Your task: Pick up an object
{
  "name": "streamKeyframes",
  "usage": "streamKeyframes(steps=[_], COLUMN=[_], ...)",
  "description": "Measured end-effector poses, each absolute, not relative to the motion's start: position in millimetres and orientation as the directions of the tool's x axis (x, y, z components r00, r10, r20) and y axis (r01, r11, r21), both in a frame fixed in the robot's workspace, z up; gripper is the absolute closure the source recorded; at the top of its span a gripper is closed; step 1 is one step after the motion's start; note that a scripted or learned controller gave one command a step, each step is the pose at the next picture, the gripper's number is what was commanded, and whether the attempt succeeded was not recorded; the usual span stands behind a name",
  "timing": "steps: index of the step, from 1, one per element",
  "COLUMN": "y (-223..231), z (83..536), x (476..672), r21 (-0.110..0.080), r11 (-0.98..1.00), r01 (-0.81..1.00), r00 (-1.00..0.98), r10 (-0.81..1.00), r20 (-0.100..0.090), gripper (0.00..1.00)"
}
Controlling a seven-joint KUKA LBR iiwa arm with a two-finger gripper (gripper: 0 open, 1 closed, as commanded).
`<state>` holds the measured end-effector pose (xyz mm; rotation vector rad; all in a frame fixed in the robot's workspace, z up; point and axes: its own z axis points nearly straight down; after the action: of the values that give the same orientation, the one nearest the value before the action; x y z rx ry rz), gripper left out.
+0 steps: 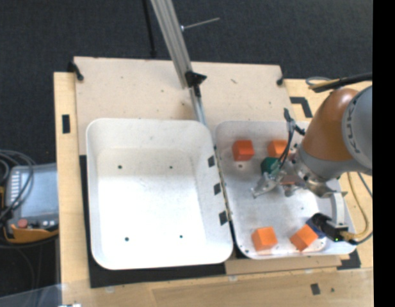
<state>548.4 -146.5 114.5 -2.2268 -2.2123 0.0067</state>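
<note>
While the pincer [269,185] hangs low in the right bin [245,232], its spread unreadable, perhaps touching a green object [269,165], the approach step is underway; next, close and lift. Orange blocks [242,149] lie around.

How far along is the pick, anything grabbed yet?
Done: the arm has reached into the right bin. In hand: the gripper sits low by the green object, with no object visibly between its fingers. Left: grasp and lift; four orange blocks, including one at, lie on the bin floor.
</note>
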Motion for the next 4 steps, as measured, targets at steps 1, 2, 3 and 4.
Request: streamKeyframes(steps=[1, 2, 3, 4], y=[-146.0, -139.1, -139.9, -87.8], z=[128.4, 185.2, 230.5, 222.2], x=[550.9, 559.5, 561.3, 582.3], r21=[0.005, 0.007, 0.007, 0.002], r11=[-0.013, 0.004, 0.005, 0.008], r01=[1.000, 1.000, 1.000, 1.000], r00=[0.013, -0.004, -0.005, -0.008], r10=[1.000, 1.000, 1.000, 1.000], r20=[0.002, -0.001, -0.001, 0.000], gripper=[1.00, 1.00, 1.00, 1.00])
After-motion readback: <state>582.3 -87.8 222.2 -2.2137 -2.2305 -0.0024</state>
